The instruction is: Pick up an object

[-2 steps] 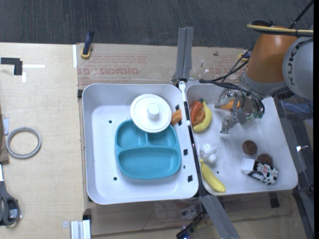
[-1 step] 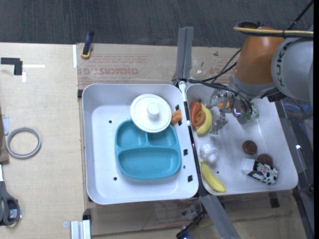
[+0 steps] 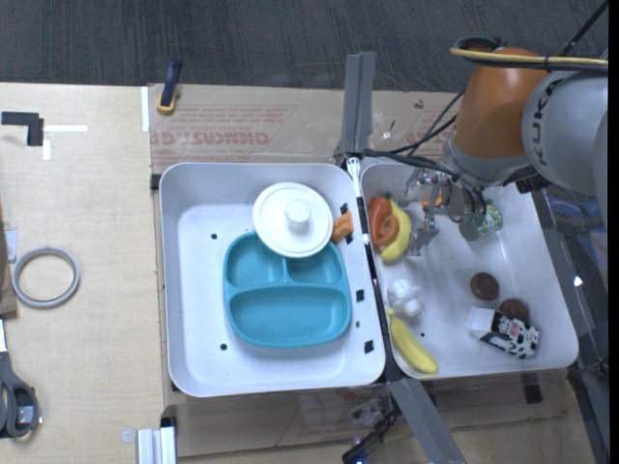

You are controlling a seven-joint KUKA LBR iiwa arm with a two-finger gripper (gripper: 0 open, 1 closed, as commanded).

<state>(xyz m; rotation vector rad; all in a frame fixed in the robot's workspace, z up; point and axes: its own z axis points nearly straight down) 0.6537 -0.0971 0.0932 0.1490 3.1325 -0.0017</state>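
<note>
Left bin (image 3: pixel 184 288): one blue divided tray (image 3: pixel 286 303), lying flat; one white round lid (image 3: pixel 293 218) overlapping the tray's far edge; one small orange piece (image 3: pixel 342 225) against the divider. Right bin (image 3: pixel 542 259): red-and-yellow fruit (image 3: pixel 390 228) at the far-left corner, white crumpled item (image 3: pixel 405 299) near the middle left, banana (image 3: pixel 411 345) along the near-left wall, brown disc (image 3: pixel 484 284), black-and-white patterned packet (image 3: pixel 510 333) at near right. Gripper (image 3: pixel 432 213): low over the far end of the right bin, just beside the red-and-yellow fruit; grasp state cannot be told. Handling note: nearest candidate is that fruit; it sits tight to wall and divider, so a grasp centred on its body, clear of the rim, seems advisable.
</note>
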